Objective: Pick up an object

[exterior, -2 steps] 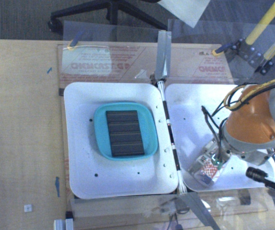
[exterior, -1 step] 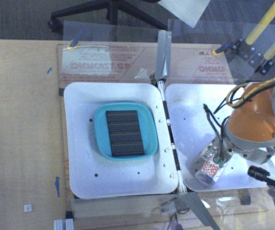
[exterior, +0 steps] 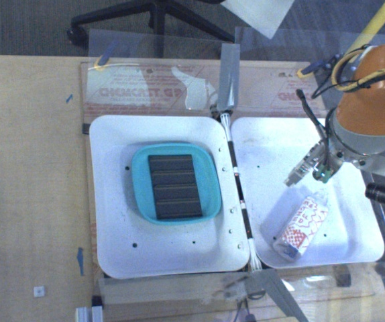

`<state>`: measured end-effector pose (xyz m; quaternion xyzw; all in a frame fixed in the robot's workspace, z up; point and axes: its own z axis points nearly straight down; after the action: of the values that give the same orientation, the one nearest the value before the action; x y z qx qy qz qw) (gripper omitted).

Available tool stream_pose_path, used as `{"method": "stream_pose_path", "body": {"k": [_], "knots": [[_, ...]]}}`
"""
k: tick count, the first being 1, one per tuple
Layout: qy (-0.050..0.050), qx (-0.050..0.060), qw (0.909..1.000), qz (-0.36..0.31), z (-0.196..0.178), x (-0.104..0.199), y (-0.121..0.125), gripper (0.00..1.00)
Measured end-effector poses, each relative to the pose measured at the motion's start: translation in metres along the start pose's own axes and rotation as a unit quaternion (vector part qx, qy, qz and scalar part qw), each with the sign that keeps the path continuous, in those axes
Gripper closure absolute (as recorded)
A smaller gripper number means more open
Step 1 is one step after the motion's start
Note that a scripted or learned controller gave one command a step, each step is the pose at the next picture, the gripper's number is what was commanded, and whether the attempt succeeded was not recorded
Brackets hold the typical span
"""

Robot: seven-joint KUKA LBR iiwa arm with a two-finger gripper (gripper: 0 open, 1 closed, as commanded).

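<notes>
The bottle point(exterior: 302, 228) lies in the right bin point(exterior: 360, 243), just below the jaws point(exterior: 304, 172) — its long axis slanting, cap end up toward them. Whether the jaws are open I cannot tell — nothing is visibly gripped.

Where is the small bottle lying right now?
The bottle lies in the right bin, near its front edge, tilted on its side just below the gripper. The teal tray sits in the left bin.
</notes>
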<state>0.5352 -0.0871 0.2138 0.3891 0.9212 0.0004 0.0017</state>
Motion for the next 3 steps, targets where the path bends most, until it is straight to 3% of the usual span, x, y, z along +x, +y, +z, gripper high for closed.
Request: {"method": "stream_pose_path", "body": {"k": [1, 2, 3], "knots": [[0.000, 0.000, 1.0000, 0.000, 0.000, 0.000, 0.000, 0.00], [-0.003, -0.003, 0.9955, 0.094, 0.105, 0.006, -0.062, 0.00], [-0.001, -0.002, 0.9695, 0.245, 0.126, -0.017, -0.091, 0.00]]}}
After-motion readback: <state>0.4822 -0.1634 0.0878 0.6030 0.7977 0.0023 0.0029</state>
